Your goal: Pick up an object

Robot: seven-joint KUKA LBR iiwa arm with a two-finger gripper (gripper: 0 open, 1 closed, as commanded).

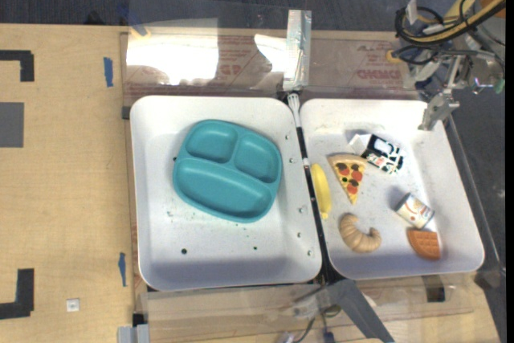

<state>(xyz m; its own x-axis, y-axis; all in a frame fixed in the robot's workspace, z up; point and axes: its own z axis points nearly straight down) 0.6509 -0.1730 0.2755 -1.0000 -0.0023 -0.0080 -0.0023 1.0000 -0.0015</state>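
In the camera view the gripper (436,110) hangs at the right bin's (462,173) far right corner; whether it is open cannot be told. Below lie a pizza slice (349,175), banana (321,189), croissant (358,233) (all untouched). The left bin (152,173) holds a teal plate (227,169).

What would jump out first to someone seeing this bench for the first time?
Most likely the big teal plastic divided plate, alone in the left white bin. Next, the toy food scattered in the right white bin: a pizza slice, a yellow banana and a tan croissant. The metal gripper hangs over that bin's far right corner.
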